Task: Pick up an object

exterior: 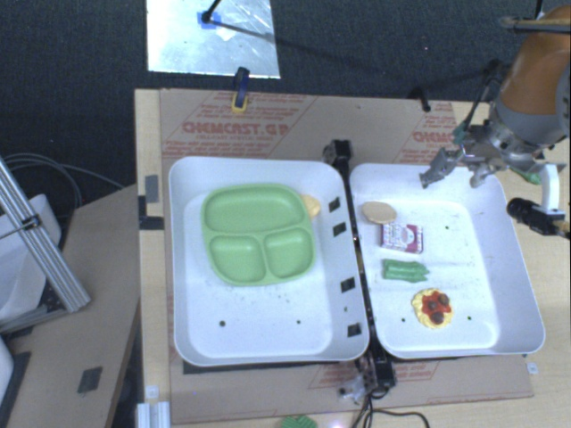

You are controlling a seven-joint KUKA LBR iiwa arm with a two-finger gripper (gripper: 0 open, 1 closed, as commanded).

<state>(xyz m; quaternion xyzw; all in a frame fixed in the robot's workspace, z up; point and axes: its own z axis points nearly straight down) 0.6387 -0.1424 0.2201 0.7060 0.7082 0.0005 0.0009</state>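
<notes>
gripper (459, 169), fingers spread and empty, hovers at the right bin's (508, 239) 12 o'clock rim; descend vertically over the cookie (379, 211) at its 7 o'clock, then close.

a metal sheet (212, 25) lies beyond the bench, above a yellow-blue clamp (240, 91).

We see two shallow white plastic bins (500, 239) on tan cardboard printed with red lettering (234, 127). A pale green three-compartment tray (259, 233) contrasts with a tan round biscuit (379, 211), a red-and-white patterned packet (401, 236), a green pod-shaped toy (404, 270) and a yellow disc topped red (433, 308).
</notes>
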